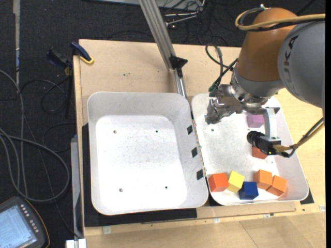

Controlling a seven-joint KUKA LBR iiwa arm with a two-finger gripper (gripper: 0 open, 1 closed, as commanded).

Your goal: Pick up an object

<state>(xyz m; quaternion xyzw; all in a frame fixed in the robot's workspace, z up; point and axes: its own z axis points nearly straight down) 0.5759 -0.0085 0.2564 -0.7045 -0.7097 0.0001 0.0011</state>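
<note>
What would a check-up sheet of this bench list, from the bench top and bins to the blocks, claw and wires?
Surface: wooden bench bearing a left bin and a right bin, side by side.
Job's things: along the right bin's near edge, orange block, yellow block, blue block, two more orange blocks; farther back a pink block and a red block, partly hidden by the arm.
Clutter: blue-and-yellow clamp at the bench's far left corner.
Grippers: gripper over the right bin's far part; nothing seen between its fingers.
Cables: black cables on the floor at left.
Surroundings: dark floor, metal pole, a screen.
</note>
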